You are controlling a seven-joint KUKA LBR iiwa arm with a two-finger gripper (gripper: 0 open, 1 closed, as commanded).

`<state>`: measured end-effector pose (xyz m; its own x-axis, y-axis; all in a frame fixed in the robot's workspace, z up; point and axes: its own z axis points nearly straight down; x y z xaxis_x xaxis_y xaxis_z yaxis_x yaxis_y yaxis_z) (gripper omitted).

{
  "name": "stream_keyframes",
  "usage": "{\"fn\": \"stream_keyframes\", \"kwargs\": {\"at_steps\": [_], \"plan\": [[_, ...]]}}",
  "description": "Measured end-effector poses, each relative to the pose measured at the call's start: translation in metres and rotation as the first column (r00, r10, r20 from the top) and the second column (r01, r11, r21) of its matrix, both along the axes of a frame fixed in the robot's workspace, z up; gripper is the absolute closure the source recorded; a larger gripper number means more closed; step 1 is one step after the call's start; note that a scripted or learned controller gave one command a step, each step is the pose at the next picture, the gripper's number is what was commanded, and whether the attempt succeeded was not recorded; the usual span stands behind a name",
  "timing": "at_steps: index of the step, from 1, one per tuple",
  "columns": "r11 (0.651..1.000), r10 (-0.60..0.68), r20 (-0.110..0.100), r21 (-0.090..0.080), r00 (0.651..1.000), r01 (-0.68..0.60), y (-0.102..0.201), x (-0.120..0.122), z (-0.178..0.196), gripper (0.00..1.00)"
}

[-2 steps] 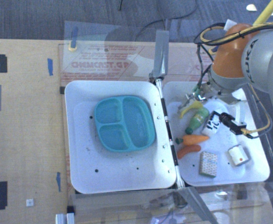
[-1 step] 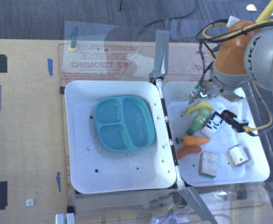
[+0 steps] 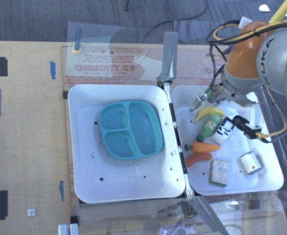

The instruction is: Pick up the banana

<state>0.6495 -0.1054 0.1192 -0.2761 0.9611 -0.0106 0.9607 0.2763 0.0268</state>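
In the right bin [image 3: 273,177], curved, smooth yellow banana [image 3: 209,113] beside green bottle [image 3: 209,127]; just above, metal claw [image 3: 203,100], grip unclear, grey arm [image 3: 275,58] bent over.

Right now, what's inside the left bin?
The left bin holds a teal divided plate, lying flat with nothing in its three sections. Whatever is beneath the plate is covered.

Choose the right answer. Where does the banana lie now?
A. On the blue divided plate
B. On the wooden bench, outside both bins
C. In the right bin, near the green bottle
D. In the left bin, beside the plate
C: the banana lies in the right bin, touching the green bottle.
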Motion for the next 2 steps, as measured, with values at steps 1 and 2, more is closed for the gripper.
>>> {"fn": "stream_keyframes", "kwargs": {"at_steps": [1, 2], "plan": [[1.0, 0.0, 0.0, 0.0, 1.0, 0.0, 0.0, 0.0, 0.0, 0.0], [0.995, 0.104, -0.025, 0.002, 0.994, -0.104, 0.028, -0.014, 0.067, 0.0]]}}
